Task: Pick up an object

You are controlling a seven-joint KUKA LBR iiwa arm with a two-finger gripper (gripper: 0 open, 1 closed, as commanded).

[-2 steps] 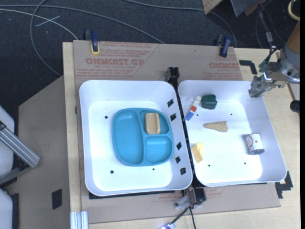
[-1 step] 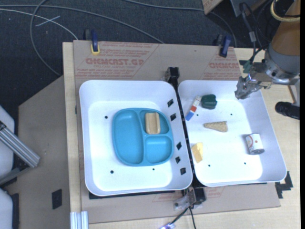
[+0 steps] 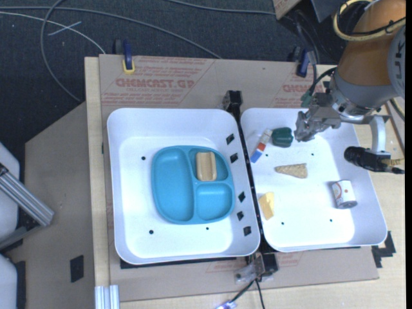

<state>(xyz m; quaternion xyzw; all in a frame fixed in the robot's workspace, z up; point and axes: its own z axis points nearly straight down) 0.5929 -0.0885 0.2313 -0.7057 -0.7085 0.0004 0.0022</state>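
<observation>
Gripper [image 3: 304, 129] hangs low over the top of the right bin [image 3: 360, 234], arm coming in from 2 o'clock. I can't tell how the jaws stand; they're a dark blur from this angle.

Nearest thing to pick: a dark green lump [image 3: 282, 136], lying just at 9 o'clock of the gripper tip, close beside it, maybe touching (can't separate them here). Nothing shows between the jaws, so I'd judge nothing is held yet. The lump is roundish, slightly longer along 9–3, so no strong axis to line up with. The likely move is a short shift toward 9 o'clock and down.

Other candidates in the right bin:
- small white tube with red and blue ends [image 3: 261, 145], at 9 o'clock of the green lump, against the bin's left wall, long axis about 1–7
- tan wedge [image 3: 291, 170], at 6 o'clock of the gripper, long axis 9–3, point toward 9
- yellow block [image 3: 266, 205], near the bin's 7 o'clock corner
- white can on its side [image 3: 343, 194], toward 4 o'clock, with a reddish label mark too small to read

Left bin [image 3: 122, 172] holds a blue divided plate [image 3: 174, 192] with a tan block [image 3: 205, 166] in its upper right compartment, well apart from the gripper.

Writing: the board [image 3: 161, 76] under the bins reads "CHEMCAST GP" in red at 12 o'clock of the left bin, with smaller lines I can't read; the same print repeats, partly hidden, at the top right.
</observation>
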